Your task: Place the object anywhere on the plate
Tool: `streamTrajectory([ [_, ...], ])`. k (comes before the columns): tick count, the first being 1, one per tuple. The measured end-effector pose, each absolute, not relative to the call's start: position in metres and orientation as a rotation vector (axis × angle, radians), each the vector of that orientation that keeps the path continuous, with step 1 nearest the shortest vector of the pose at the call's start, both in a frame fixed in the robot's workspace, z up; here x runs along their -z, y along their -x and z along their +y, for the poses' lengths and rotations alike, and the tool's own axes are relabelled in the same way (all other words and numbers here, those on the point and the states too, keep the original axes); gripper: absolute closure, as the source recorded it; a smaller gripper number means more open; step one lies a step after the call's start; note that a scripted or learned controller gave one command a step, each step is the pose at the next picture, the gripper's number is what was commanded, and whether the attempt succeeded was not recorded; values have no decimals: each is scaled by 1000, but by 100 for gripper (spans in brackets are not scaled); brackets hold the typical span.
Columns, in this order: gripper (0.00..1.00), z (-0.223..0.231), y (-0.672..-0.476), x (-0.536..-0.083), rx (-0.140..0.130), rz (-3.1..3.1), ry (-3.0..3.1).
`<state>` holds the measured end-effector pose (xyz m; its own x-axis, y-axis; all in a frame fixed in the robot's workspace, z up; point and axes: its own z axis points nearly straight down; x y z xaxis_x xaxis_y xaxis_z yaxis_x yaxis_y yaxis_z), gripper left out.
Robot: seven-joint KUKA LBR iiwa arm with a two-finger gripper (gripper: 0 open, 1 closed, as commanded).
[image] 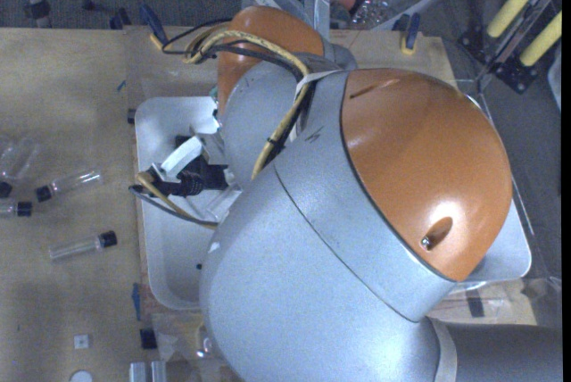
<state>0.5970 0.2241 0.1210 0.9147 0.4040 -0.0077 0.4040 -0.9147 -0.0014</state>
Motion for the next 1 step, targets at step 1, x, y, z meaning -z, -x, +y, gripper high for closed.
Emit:
streamTrajectory([
  [1,100,185,-537,-165,13,1143,-2929],
])
